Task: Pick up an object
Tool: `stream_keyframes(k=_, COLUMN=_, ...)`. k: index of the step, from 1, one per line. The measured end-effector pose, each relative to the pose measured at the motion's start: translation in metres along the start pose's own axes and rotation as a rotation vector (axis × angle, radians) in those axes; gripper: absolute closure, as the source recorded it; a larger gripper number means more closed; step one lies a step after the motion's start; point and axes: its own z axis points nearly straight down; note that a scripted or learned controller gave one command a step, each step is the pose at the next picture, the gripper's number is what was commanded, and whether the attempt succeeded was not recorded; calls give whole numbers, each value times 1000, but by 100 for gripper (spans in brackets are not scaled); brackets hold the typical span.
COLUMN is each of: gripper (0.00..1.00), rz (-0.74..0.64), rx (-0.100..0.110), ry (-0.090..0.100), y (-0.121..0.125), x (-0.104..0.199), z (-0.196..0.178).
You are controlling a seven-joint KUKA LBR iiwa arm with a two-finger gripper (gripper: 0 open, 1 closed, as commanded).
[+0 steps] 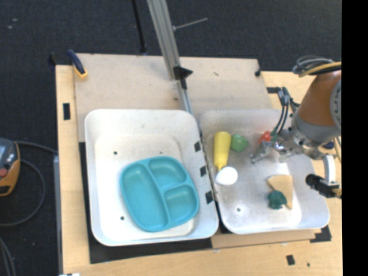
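Claw: the gripper [260,153] hangs low in the right bin [253,223], in its upper half, with the grey arm [313,111] rising away toward 3 o'clock. Whether it is released or clenched I cannot tell at this size; nothing is visibly caught in it.

Nearest candidate: a small green object [239,143] lies just beside the claw at 9 o'clock, touching or nearly touching the yellow bottle [222,148].

Doing the step well: my judgement is that the green object suits best, but the bottle crowds its far side, so the claw should come straight down with one finger on the free side.

Easier option: the tan wedge [282,186] at 5 o'clock from the claw, with a dark green toy [276,199] against its lower edge, has more room around it.

Other things: a white ball [226,176] sits at the bottle's lower end, at 8 o'clock from the claw. A small red piece [265,137] shows just above the claw; I cannot tell whether it is an object or part of the tool.

In the way: the bin's dividing wall lies close behind the bottle.

Left bin [98,125]: holds a blue divided tray [158,191], well apart at 8 o'clock.
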Motion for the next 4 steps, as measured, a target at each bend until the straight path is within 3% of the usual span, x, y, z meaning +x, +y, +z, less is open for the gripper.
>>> stream_keyframes(k=1, gripper=0, rz=2, rx=-3, ry=-1, y=0, x=-1, z=24)
stream_keyframes(k=2, gripper=100, rz=4, rx=-11, ry=-3, y=2, x=-2, z=10)
stream_keyframes(k=4, gripper=100, rz=-3, rx=-11, ry=-3, y=0, x=-14, z=-102)
